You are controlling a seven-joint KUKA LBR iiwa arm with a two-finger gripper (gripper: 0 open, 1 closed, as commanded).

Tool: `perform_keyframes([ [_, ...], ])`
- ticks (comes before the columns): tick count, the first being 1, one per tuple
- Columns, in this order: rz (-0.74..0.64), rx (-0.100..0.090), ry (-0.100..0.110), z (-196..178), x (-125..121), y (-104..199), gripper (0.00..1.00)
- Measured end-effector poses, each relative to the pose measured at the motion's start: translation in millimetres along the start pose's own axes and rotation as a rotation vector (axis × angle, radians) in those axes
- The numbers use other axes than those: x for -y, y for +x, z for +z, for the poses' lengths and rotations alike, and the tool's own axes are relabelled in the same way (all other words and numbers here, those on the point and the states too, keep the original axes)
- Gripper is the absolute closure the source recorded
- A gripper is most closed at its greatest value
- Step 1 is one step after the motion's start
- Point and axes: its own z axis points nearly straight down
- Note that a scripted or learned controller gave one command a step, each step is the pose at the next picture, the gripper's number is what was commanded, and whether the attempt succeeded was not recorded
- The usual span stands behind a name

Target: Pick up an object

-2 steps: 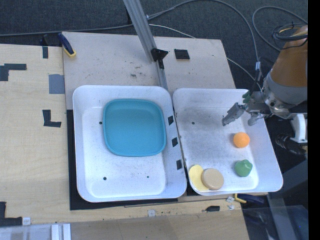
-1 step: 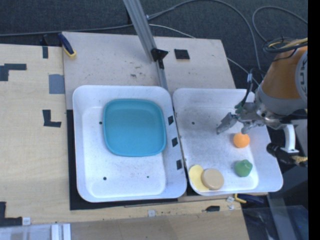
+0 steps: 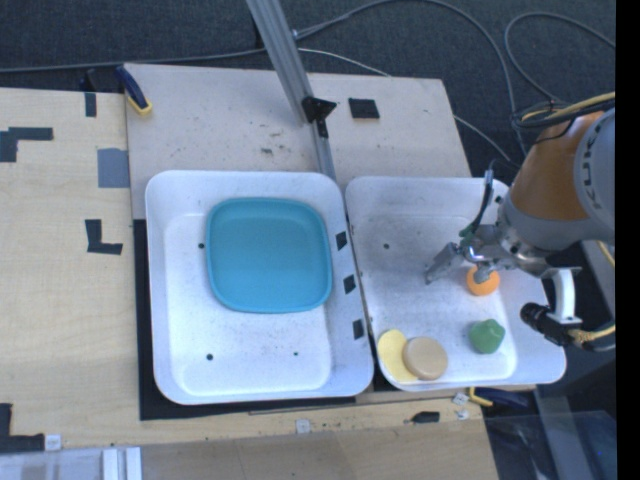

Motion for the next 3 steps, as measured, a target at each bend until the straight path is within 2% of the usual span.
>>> perform_keyframes([
  [1,-0.001,0.001,-0.006,46,-1,0,0.00],
  [2,0.000,0.003,-0.008,34,-1,-1,1.00],
  [3,-0.001,0.002,-0.009,-24,3,5,1.00],
])
